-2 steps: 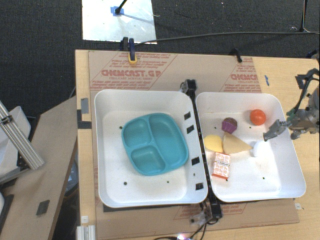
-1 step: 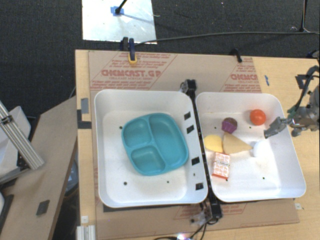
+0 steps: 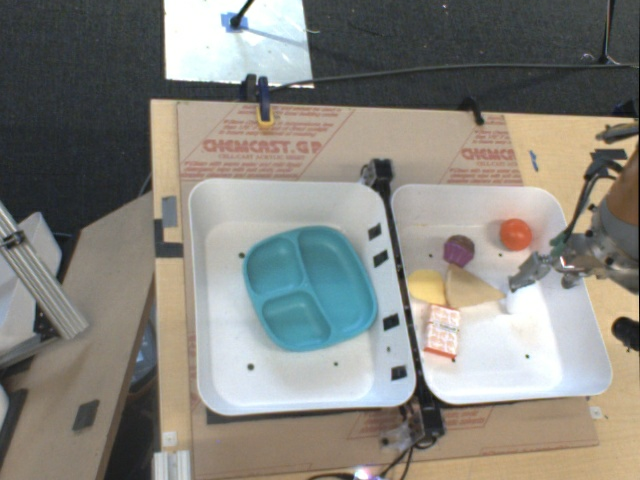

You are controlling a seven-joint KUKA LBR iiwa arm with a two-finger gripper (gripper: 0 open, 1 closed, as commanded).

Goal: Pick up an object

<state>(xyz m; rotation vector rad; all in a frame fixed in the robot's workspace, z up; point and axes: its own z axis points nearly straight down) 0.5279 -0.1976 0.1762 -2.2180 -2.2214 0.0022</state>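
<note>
From my seat I see two white bins side by side on the bench. The left bin [image 3: 215, 298] holds a teal divided plate [image 3: 310, 286], lying flat near its middle. The right bin [image 3: 560, 363] carries the loose items: an orange ball [image 3: 516, 233] toward the far right corner, a purple piece [image 3: 459, 250] just left of it, a yellow lump [image 3: 427, 287] against the bin's left side, a pale wedge [image 3: 470, 290] touching that lump on its right, and a small red-and-white packet [image 3: 443, 330] lying just in front of both. The arm [image 3: 620, 218] comes in from the right edge, and its gripper [image 3: 520, 283] sits low over the right bin, with its tip just beside the wedge's right end. I see one grey finger [image 3: 528, 271] slanting down toward the bin floor, but I cannot tell how far the hand is spread, and I see nothing caught in it. The ball sits apart from the gripper, further back in the bin.
</note>
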